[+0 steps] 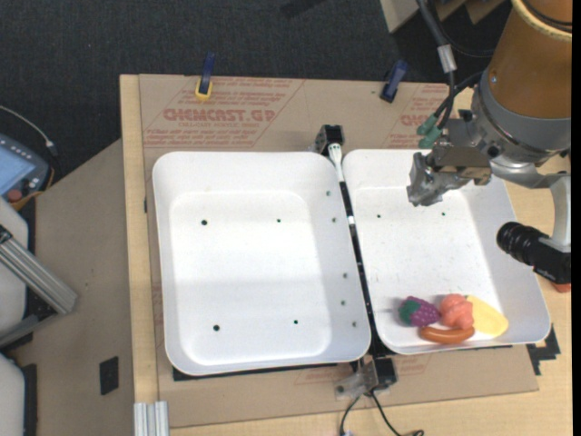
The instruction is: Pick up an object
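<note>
Toy food sits clustered in the near corner of the right bin [508, 243]: a purple bunch of grapes [419, 312], an orange-red lumpy piece [457, 310], a yellow piece [491, 320] just beside it toward the bin's edge, and a curved orange-brown sausage [446, 334] lying along the front of the group, all touching or nearly so. Beside this bin, the left bin [172, 271] shows only a few dark dots on its floor, and a black strip [352, 234] with a clamp at each end runs between the two bins where their rims meet. Both bins rest on a cardboard sheet [136, 153] with red lettering, pinned at its far edge by a yellow-blue clip [205, 80] and a blue clip [394, 80]. A black cylindrical fitting [531, 248] juts in over the right rim of the right bin. Over the far part of that bin hangs the gripper [422, 193], its tip pointing down; whether its tip is parted or closed cannot be told, and nothing is seen in it. The toy cluster lies well apart from the gripper, toward the near rim, with bare white floor between them
</note>
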Controlling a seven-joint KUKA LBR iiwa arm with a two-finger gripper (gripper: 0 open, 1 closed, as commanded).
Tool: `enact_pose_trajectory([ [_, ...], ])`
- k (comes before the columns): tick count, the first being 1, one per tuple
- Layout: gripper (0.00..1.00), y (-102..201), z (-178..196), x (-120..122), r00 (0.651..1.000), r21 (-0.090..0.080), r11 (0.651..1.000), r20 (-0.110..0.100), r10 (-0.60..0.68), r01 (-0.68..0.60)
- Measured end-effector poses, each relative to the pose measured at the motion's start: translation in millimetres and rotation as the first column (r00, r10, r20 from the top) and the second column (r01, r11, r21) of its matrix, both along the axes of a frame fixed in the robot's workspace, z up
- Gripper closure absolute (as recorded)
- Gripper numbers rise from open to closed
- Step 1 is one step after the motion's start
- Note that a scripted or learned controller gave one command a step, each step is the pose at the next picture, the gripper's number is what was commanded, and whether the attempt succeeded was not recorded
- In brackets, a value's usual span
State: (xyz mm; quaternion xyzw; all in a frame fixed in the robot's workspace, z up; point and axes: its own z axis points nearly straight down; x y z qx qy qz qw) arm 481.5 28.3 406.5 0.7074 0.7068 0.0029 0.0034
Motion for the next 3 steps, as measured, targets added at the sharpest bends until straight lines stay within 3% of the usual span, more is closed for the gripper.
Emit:
enact_pose_trajectory([
  [1, 1.0, 43, -96, -3, 1.0, 0.001, 1.0, -0.02, 0.005, -0.005],
  [2, 1.0, 110, -60, 22, 1.0, 0.003, 1.0, -0.003, 0.008, -0.008],
  [3, 1.0, 118, -124, 64, 1.0, 0.0, 1.0, -0.013, 0.0, 0.0],
])
